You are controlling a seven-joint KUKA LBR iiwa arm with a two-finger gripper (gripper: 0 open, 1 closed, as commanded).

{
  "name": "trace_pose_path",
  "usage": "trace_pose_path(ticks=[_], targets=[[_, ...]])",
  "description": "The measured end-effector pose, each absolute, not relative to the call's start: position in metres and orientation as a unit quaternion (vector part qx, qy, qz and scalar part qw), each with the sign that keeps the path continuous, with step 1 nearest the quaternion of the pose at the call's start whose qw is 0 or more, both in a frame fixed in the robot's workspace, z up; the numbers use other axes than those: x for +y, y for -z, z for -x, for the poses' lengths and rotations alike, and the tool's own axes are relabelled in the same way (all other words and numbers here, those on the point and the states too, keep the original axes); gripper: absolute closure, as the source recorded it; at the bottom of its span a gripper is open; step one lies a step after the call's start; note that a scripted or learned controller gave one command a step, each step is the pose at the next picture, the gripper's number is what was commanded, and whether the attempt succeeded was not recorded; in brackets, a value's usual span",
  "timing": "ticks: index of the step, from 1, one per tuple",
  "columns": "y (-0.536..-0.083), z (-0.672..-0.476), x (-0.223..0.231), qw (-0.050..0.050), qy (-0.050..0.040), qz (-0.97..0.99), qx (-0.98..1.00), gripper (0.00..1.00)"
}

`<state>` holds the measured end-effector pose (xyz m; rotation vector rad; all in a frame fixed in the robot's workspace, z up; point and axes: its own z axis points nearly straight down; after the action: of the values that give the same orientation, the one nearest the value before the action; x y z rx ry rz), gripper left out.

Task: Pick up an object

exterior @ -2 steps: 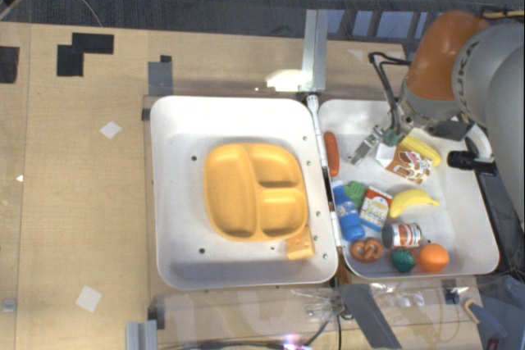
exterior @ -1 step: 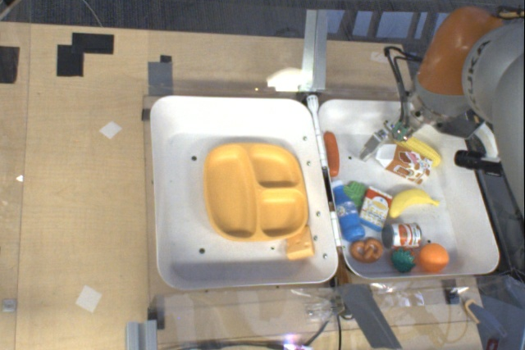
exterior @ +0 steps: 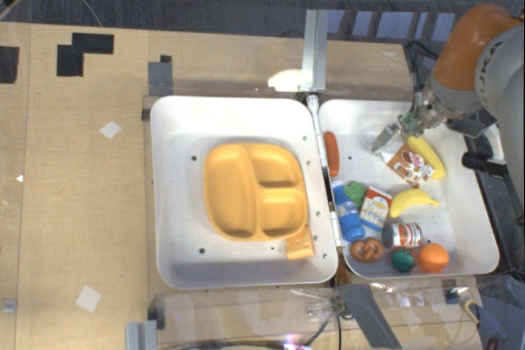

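Note:
My gripper (exterior: 389,138) hangs low over the back part of the right bin (exterior: 361,120), on the grey arm with the orange band that comes in from the right. Just right of it lie a red and white snack packet (exterior: 410,165) and a yellow banana (exterior: 430,156), and the gripper's tip is close to the packet's upper left corner. A red sausage (exterior: 330,153) lies along the bin's left wall. Nothing shows in the gripper's grasp.
The front of the right bin holds a second banana (exterior: 413,202), a small carton (exterior: 375,207), a blue bottle (exterior: 346,214), a can (exterior: 404,235), an orange (exterior: 433,257) and a pretzel (exterior: 367,250). The left bin (exterior: 176,176) holds a yellow divided tray (exterior: 254,191) and a yellow block (exterior: 299,247).

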<state>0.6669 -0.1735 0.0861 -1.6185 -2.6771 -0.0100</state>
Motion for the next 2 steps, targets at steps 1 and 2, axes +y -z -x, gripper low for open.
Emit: trace_pose_path(ticks=[1, 2], targets=[[-0.0862, -0.6701, -0.1352, -0.002, 0.0009, 0.619, -0.785, 0.00], [-0.0866, -0.6650, -0.1379, 0.000, -0.0085, 0.476, -0.879, 0.00]])
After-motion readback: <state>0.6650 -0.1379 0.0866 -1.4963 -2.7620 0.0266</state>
